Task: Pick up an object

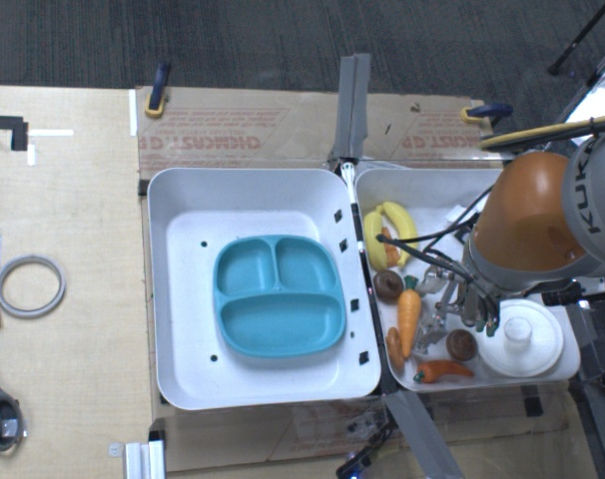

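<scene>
My gripper (448,312) hangs low in the right bin (432,186), under the orange wrist band (527,213). It sits just right of an orange carrot (409,317) and above a brown round object (461,344). Cables and the wrist hide much of it. A yellow banana (386,230) lies at the bin's back left, with a dark brown round piece (387,284) in front of it. An orange-red chili (444,370) lies by the front wall. A small orange piece (393,347) rests beside the carrot's tip.
A white round lidded dish (522,337) stands in the right bin's front right corner. The left bin (173,267) holds a blue divided plate (280,294). On the bench at left lie a grey tape ring (28,285) and scissors (1,419).
</scene>
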Controlling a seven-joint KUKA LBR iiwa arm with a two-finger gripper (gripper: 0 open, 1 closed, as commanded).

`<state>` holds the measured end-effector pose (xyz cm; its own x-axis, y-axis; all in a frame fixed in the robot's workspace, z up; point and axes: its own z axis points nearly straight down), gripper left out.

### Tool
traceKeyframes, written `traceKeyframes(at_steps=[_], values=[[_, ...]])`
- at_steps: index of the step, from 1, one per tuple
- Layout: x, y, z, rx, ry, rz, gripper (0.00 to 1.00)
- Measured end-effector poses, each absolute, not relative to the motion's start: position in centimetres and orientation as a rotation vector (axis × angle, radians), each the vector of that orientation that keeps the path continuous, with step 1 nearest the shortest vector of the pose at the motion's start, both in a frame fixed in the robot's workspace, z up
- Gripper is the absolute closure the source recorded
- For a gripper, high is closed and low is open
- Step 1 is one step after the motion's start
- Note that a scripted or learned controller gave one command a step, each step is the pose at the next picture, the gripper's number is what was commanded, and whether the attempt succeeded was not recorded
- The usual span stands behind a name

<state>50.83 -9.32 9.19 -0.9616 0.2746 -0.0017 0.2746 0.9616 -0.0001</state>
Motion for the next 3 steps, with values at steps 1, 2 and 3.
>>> traceKeyframes(at_steps=[1,2,3], values=[[49.95,-9.19,9.11,0.553,3.093,0.000,0.00],[50.48,-9.37,9.16,0.929,3.000,-0.001,0.00],[50.55,-9.40,10.06,0.926,3.000,-0.002,1.00]])
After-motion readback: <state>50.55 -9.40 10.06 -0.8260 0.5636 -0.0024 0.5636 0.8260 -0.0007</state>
